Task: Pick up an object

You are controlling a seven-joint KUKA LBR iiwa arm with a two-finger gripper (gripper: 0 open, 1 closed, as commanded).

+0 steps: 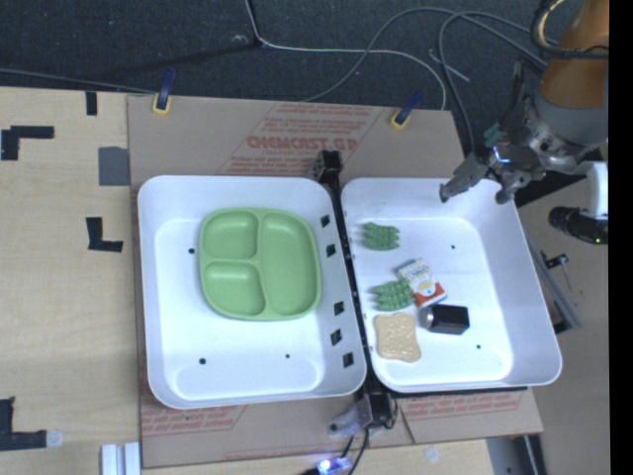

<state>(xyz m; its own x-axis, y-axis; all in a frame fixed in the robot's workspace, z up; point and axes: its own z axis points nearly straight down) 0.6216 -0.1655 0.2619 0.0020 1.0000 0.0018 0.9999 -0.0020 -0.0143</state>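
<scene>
Red print on the brown cardboard sheet (297, 137) is too blurred to read. Beside the green three-compartment plastic plate (260, 263), the right white bin (514, 295) holds five small items. The two-finger gripper (479, 187) hangs spread and empty over that bin's far rim.

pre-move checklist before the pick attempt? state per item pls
1. Two-finger gripper spread open, nothing between its fingers: ok.
2. Gripper over a target: not ok, it sits at the upper right rim of the right white bin, away from the items.
3. Targets in that bin: two green leafy pieces, small red-and-white packet, black block, tan bread slice: ok.
4. Items separated: not ok, the lower four are clustered.
5. Green divided plate lies flat in the left white bin: ok.
</scene>
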